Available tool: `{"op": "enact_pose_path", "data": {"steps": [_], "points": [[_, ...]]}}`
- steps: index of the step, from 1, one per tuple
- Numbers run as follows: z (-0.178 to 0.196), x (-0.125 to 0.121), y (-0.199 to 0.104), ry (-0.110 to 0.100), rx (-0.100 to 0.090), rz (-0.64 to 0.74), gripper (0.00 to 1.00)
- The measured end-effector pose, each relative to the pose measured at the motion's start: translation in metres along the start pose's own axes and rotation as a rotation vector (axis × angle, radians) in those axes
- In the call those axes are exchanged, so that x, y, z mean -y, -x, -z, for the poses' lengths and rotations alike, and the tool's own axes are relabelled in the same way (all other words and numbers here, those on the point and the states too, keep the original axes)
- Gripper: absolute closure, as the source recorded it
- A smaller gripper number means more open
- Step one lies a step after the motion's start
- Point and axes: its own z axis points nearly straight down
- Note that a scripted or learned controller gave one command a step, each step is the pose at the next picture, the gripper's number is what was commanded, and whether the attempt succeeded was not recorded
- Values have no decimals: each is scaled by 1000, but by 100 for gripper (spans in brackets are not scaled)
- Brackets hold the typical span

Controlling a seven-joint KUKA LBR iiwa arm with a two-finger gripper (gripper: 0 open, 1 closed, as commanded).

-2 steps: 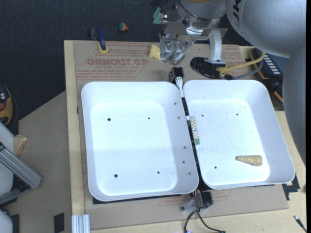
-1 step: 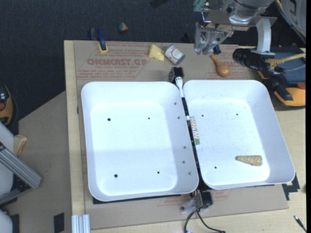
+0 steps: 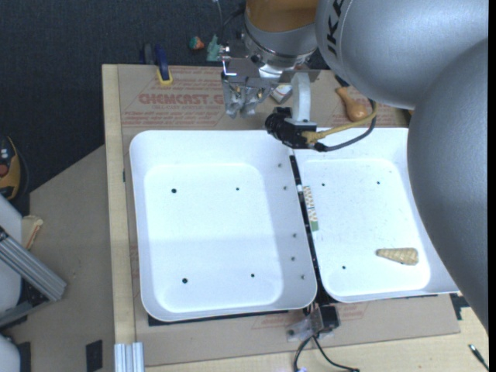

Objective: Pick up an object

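Cone (image 3: 397, 256) in right bin (image 3: 364, 285); left bin (image 3: 155, 301) beside.

Both bins (image 3: 209, 231) are white with small black dots. The cone-shaped object (image 3: 398, 256) is tan, finely ridged. The arm (image 3: 418, 45) is grey with an orange band (image 3: 279, 10). The bench (image 3: 132, 107) is brown with red lettering.

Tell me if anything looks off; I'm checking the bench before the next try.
One thing: the gripper hangs over the brown board behind the bins, not over either bin. The lone cone-shaped object lies on its side in the right bin, far from it. Nothing looks spilled or broken.
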Motion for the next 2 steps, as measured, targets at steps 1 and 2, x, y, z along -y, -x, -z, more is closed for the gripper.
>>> {"op": "enact_pose_path", "data": {"steps": [1,2], "points": [[27,32,-65,10,-2,1,100],[78,36,-16,13,0,-12,100]]}}
